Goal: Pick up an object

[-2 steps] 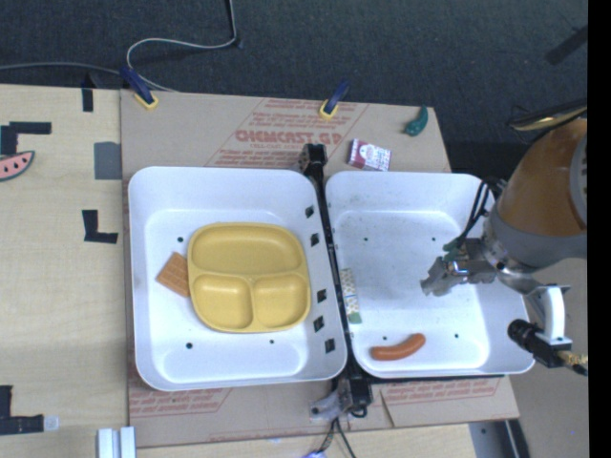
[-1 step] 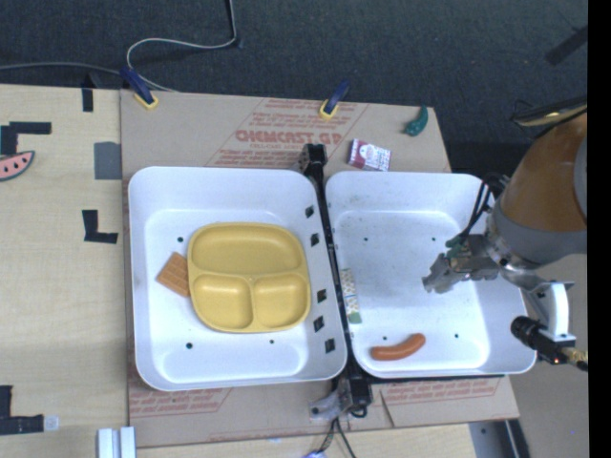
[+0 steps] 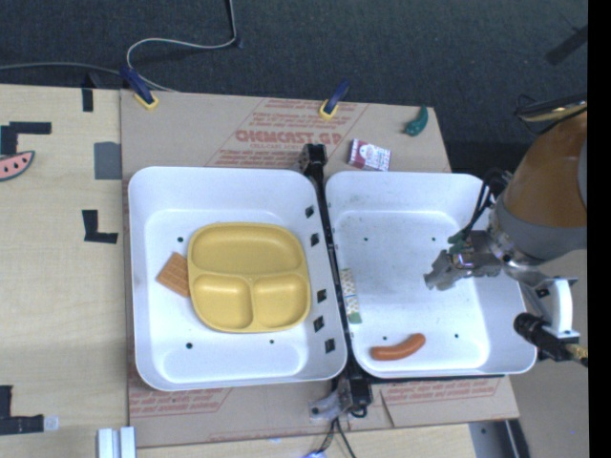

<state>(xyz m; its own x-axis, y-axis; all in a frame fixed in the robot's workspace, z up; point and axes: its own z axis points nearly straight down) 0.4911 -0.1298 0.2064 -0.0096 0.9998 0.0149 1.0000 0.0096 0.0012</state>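
Note:
A toy hot dog point(image 3: 397, 347) lies near the front edge of the right bin point(image 3: 401, 198). My gripper point(image 3: 444, 273) hangs over the right part of that bin, above and to the right of the hot dog, apart from it. In the left bin point(image 3: 153, 256) a yellow divided tray point(image 3: 250, 276) rests over a brown cracker-like piece point(image 3: 174, 275) that pokes out at its left.
A small printed strip point(image 3: 347, 294) lies by the divider between the bins. Behind the bins on the cardboard sit a small red-and-white packet point(image 3: 368, 155), a teal clip point(image 3: 416, 120) and yellow-blue clamps point(image 3: 141, 90). A cable runs across the dark floor at the back.

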